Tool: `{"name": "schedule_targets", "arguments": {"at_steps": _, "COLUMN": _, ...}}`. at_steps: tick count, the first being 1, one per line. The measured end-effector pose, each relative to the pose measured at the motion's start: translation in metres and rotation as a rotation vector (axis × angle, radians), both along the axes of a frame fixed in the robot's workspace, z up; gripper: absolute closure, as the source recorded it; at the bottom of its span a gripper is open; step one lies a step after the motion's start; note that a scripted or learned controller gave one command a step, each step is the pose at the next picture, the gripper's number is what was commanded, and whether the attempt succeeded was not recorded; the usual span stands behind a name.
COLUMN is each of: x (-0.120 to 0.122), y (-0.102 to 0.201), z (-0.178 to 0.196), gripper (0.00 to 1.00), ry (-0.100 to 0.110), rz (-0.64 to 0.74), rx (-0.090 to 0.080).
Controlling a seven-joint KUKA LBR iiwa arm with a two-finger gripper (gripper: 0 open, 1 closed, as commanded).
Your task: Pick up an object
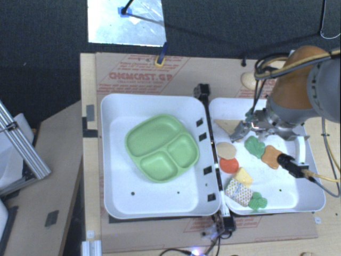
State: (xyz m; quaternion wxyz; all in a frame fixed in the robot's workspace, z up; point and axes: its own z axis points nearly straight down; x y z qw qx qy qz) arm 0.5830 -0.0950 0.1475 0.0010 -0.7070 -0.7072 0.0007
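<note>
The right bin [309,196] holds several toy foods. A tan wedge [226,125] lies at its upper left, with a beige disc [226,150] and a red disc [229,165] below it. A green piece [254,146] and an orange-brown piece [271,156] sit mid-bin. Near the front are a yellow wedge [244,175], a patterned piece [239,193] and a small green piece [258,201]. My gripper [241,132] hangs low over the bin's upper middle, just right of the tan wedge and above the green piece. Nothing is seen held.
The left bin [114,196] carries a green divided plate [161,147]. A black divider with clips [210,143] runs between the bins. The grey arm with its orange band [295,84] and a black cabled part [292,166] cover the right bin's right side.
</note>
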Motion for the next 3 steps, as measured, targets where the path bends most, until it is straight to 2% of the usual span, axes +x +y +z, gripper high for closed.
{"name": "schedule_targets", "arguments": {"at_steps": 1, "x": -0.002, "y": -0.010, "z": -0.048, "gripper": 0.00, "ry": -0.004, "rz": 0.001, "rx": 0.000}}
{"name": "schedule_targets", "arguments": {"at_steps": 2, "x": 0.002, "y": -0.009, "z": -0.059, "gripper": 0.00, "ry": -0.010, "rz": 0.000, "rx": 0.000}}
{"name": "schedule_targets", "arguments": {"at_steps": 3, "x": 0.003, "y": -0.009, "z": -0.047, "gripper": 1.00, "ry": -0.016, "rz": 0.001, "rx": -0.001}}
